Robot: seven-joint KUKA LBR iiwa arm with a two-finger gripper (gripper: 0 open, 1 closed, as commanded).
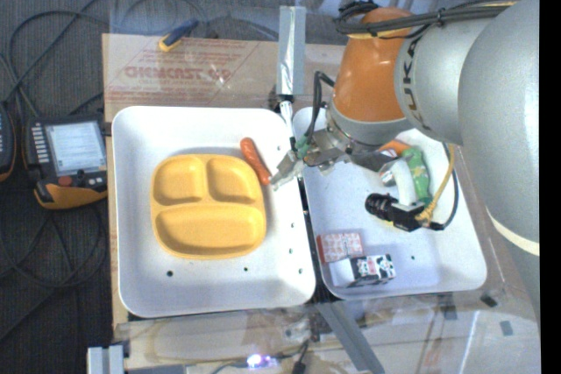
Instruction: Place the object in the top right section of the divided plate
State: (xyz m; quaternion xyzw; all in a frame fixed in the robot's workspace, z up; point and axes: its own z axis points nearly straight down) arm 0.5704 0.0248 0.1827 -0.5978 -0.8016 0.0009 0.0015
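A yellow divided plate (209,208) lies in the left white bin (140,276), with two small sections at its far side and one wide section at its near side. An orange sausage-shaped object (254,159) lies just off the plate's top right corner, slanting down to the right on the bin floor. My gripper (280,176) reaches over the wall between the bins, and its tip is right beside the lower end of the orange object. The arm's orange band and grey body loom over the right bin.
The right bin (456,271) holds a green and white packet (417,172) partly under the arm, a red and white packet (340,245) and a small black and white box (373,269) near its front. A handheld device (68,149) lies left of the bench.
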